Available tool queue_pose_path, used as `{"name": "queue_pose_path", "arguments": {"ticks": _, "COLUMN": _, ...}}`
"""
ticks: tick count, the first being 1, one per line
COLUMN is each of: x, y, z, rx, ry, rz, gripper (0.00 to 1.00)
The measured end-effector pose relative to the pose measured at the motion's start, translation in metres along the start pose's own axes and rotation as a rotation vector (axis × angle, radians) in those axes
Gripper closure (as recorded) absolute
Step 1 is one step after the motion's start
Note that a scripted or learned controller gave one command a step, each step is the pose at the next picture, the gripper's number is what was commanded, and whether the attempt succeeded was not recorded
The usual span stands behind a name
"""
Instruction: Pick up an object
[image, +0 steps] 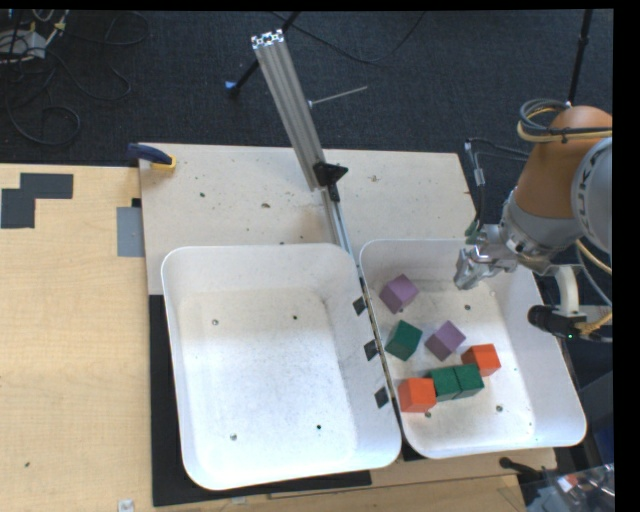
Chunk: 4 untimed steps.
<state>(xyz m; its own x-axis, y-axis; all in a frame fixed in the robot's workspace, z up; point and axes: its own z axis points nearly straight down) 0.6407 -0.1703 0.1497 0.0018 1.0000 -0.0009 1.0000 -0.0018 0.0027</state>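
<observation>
Landmark: the right bin (545, 415), a shallow white tray on the bench, butted against the left bin (260, 370) along a shared edge with three small black clips.

Arm: grey with an orange band (550, 170), reaching in from the right edge of the view and ending over the far right part of the right bin. The gripper (472, 268) hangs above the bin's far floor, pointing down. How its fingertips are set cannot be made out at this size, and nothing is seen between them.

Blocks, all lying on the right bin's floor:
- Purple cube (399, 293), toward the far left of the bin, nearest the gripper but apart from it.
- Green cube (404, 340), just nearer than that purple one, close to the bin's left wall.
- Second purple cube (445, 340), beside the green cube, toward the bin's middle.
- Orange cube (482, 358), just right of the second purple cube.
- Long green block (457, 382), touching the orange cube's near side.
- Second orange cube (417, 394), touching the long green block's left end, at the bin's near left.

Beyond the bins: a slanted aluminium bar (292, 105) runs down to the seam between them. A blue-and-yellow clamp (152, 156) sits at the bench's far left corner.
</observation>
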Motion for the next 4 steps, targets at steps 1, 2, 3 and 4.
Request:
{"name": "queue_pose_path", "arguments": {"ticks": 1, "x": -0.001, "y": 0.011, "z": -0.052, "rx": -0.002, "ry": 0.000, "rz": -0.003, "gripper": 1.00}}
{"name": "queue_pose_path", "arguments": {"ticks": 2, "x": -0.005, "y": 0.012, "z": -0.096, "rx": -0.001, "ry": 0.000, "rz": -0.006, "gripper": 1.00}}
{"name": "queue_pose_path", "arguments": {"ticks": 3, "x": -0.006, "y": 0.013, "z": -0.140, "rx": -0.001, "ry": 0.000, "rz": -0.005, "gripper": 1.00}}
{"name": "queue_pose_path", "arguments": {"ticks": 4, "x": 0.054, "y": 0.000, "z": -0.133, "rx": 0.006, "ry": 0.004, "rz": -0.006, "gripper": 1.00}}
